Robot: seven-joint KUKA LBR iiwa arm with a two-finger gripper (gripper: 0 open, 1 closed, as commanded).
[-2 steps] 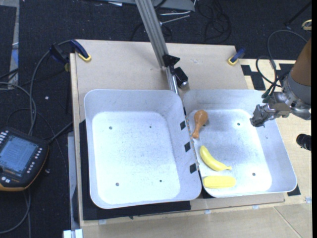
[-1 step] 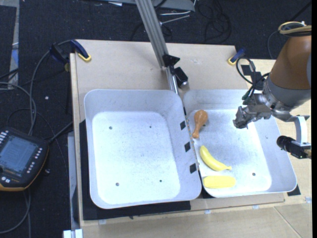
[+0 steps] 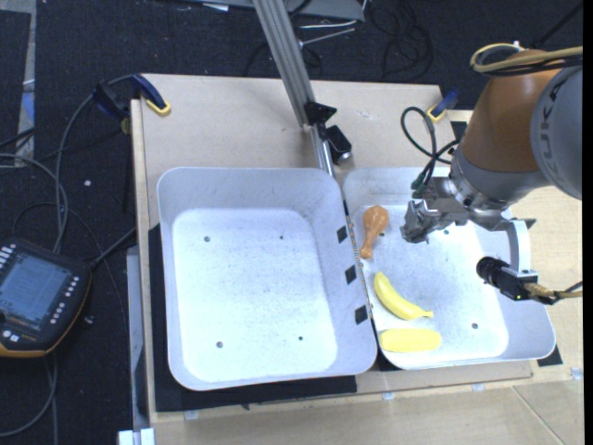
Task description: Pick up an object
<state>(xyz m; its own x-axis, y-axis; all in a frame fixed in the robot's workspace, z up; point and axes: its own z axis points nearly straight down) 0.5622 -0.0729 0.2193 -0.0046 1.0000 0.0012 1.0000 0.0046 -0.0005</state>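
In the right bin (image 3: 482,341) lie three objects. An orange-brown chicken drumstick toy (image 3: 373,226) rests near the bin's left wall. A yellow banana (image 3: 399,298) lies below it, and a flat yellow piece (image 3: 410,340) sits at the bin's front. My gripper (image 3: 416,227) hangs over the upper part of the right bin, just right of the drumstick, with nothing visibly between its fingers.
The left bin (image 3: 250,281) sits beside the right one. A slanted metal pole (image 3: 289,54) with a black clamp rises behind the bins. A handheld pendant (image 3: 32,295) lies at far left off the bench. A black bracket (image 3: 505,276) hangs from the arm over the right bin.
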